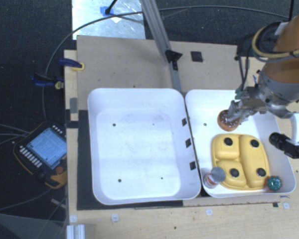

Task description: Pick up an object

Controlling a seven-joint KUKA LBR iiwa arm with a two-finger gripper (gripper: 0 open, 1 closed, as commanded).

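bench, two white bins [139, 96] | gripper [232, 117] over brown disc [227, 120], grip state unclear | risk: disc slips, flat

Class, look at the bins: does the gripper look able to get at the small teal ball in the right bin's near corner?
Probably yes. The teal ball lies uncovered, but tight between the yellow tray and the right bin wall, while the gripper hangs over the brown disc.

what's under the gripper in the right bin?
A small brown round object lies under the gripper, on the right bin floor. The gripper covers part of its top edge; contact can't be judged.
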